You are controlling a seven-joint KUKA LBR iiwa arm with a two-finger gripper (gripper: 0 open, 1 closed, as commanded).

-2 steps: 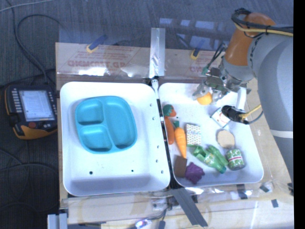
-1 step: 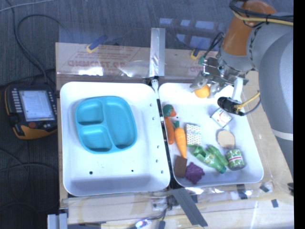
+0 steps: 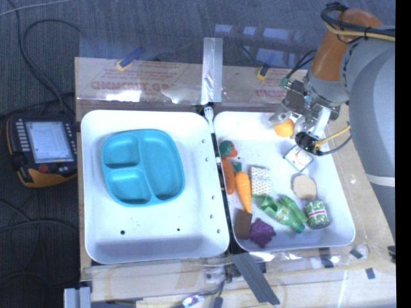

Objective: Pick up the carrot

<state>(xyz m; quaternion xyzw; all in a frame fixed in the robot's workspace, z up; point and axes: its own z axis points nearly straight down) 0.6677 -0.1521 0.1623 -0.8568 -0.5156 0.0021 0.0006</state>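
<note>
Carrot (image 3: 243,191) lying in right-hand bin (image 3: 340,197), near dividing wall. End effector (image 3: 288,120) over far corner, well apart from carrot; together or apart: not discernible.

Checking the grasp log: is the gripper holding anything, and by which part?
Cannot be told. The gripper hangs beside a small round orange-yellow thing; the orange carrot lies apart.

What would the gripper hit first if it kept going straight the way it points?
Likely the small orange ball right at the gripper tip, else the right bin floor beside it; depth is unclear.
</note>
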